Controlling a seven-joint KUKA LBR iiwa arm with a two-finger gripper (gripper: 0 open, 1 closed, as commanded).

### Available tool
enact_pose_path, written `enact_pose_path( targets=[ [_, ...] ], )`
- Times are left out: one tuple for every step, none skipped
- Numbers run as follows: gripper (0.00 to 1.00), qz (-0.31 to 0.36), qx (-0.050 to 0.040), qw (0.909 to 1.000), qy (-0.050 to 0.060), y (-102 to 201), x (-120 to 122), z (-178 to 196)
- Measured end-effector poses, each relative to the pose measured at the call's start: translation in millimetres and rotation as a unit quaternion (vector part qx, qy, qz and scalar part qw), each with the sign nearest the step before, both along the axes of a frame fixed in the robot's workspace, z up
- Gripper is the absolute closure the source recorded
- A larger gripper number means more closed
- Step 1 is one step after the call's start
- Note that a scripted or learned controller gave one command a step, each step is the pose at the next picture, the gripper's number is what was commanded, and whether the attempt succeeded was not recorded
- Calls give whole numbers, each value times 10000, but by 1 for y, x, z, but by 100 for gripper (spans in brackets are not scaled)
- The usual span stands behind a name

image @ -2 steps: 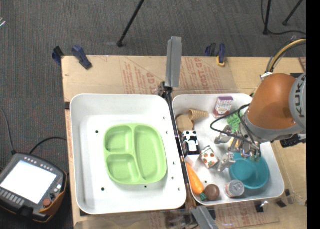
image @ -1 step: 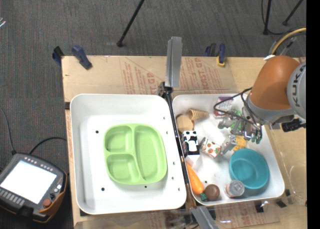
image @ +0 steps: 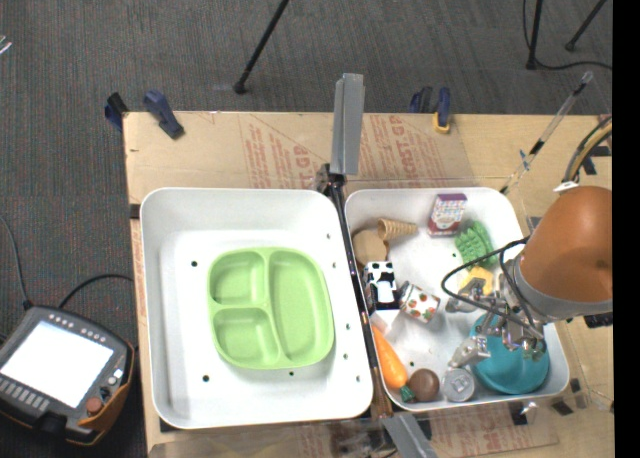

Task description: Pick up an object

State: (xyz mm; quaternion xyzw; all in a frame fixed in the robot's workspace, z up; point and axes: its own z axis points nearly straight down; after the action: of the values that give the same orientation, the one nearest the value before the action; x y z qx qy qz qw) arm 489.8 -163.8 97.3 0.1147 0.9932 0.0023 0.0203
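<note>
The claw point(image: 497, 338) hangs low in the right bin point(image: 500, 201), directly over the teal bowl point(image: 512, 371) at the bin's near right corner. Whether it is released or clenched, I cannot tell. The bowl lies just beneath and slightly nearward, so a short straight descent should reach it.

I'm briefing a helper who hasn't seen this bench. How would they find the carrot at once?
Look in the right white bin, along its left wall near the front corner. The carrot lies there, slanted, a long orange taper. The round brown ball beside it is short and dark.
</note>
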Motion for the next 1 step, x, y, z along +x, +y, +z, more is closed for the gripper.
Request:
enact_pose_path(
  targets=[
    [0,-438,19,9989,194,20,62,-10]
  ],
)
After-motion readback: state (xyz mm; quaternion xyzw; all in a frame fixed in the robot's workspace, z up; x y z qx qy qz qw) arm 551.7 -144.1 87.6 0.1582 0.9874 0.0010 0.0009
